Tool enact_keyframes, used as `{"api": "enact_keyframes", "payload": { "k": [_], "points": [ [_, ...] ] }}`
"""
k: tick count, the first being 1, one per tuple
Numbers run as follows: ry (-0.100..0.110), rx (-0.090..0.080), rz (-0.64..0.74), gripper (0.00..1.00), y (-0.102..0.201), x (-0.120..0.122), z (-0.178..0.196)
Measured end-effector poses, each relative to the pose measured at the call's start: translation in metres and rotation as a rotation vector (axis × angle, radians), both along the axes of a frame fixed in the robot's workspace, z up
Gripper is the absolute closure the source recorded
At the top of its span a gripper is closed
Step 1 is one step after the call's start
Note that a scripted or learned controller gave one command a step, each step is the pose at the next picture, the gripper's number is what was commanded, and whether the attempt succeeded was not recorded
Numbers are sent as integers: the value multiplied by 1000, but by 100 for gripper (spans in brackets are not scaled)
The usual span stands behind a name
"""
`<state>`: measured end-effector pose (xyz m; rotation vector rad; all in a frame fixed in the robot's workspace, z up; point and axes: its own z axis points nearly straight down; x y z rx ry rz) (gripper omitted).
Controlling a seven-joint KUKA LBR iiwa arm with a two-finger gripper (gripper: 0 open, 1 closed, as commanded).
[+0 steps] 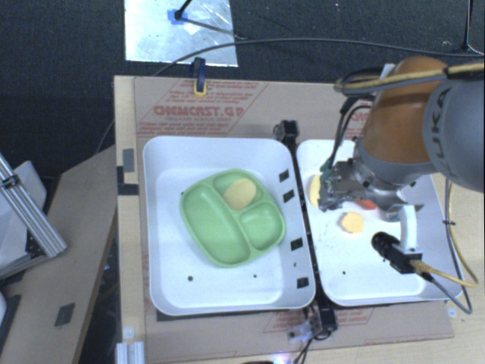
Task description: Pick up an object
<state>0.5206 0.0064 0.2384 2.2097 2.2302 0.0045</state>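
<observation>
A green divided plate [227, 226] lies in the left bin [167, 279] with a yellow rounded piece [241, 193] in its upper compartment. In the right bin [364, 287] a small yellow piece [352, 222] lies near the middle, and a pale yellow piece [312, 189] sits by the bin's left wall. A bit of orange-red [367, 203] peeks out under the wrist. My gripper [331, 197] hangs low over the right bin's left part, just right of the pale yellow piece and up-left of the small yellow one. The arm body hides its fingers.
The divider between the two bins [299, 218] carries black clips. A clamp [198, 76] stands at the bench's far edge, and a cable crosses above. The arm covers the upper part of the right bin.
</observation>
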Motion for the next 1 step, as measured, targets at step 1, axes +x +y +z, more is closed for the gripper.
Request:
{"api": "enact_keyframes", "payload": {
  "k": [1],
  "points": [
    [1, 2, 2, 100, 62, 14, -1]
  ]
}}
